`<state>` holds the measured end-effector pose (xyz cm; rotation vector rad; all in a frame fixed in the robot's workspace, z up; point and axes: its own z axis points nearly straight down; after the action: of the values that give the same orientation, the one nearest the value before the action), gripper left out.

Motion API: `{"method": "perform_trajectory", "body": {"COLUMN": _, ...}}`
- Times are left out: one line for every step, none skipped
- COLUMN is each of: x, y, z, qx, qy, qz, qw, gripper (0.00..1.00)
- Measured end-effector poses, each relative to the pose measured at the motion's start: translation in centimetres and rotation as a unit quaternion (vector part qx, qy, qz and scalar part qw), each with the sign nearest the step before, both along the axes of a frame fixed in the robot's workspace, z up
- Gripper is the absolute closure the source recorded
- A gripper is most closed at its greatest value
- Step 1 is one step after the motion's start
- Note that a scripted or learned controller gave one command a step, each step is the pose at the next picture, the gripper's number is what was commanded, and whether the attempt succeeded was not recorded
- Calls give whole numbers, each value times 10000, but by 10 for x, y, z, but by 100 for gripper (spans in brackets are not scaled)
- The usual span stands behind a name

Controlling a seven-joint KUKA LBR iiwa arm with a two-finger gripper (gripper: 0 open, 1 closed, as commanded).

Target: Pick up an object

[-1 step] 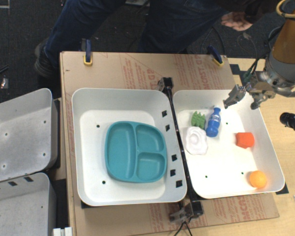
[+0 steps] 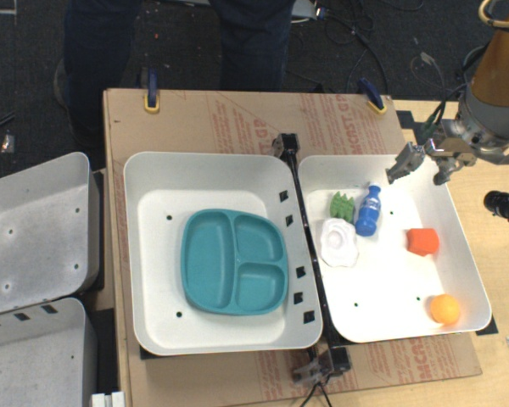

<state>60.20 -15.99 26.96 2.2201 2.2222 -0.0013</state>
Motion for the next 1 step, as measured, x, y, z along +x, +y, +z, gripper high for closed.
{"method": "perform_trajectory", "body": {"x": -3, "y": 0, "z": -44, "qx": 5, "qy": 17, "qz": -8, "qw": 10000, "gripper": 0}}
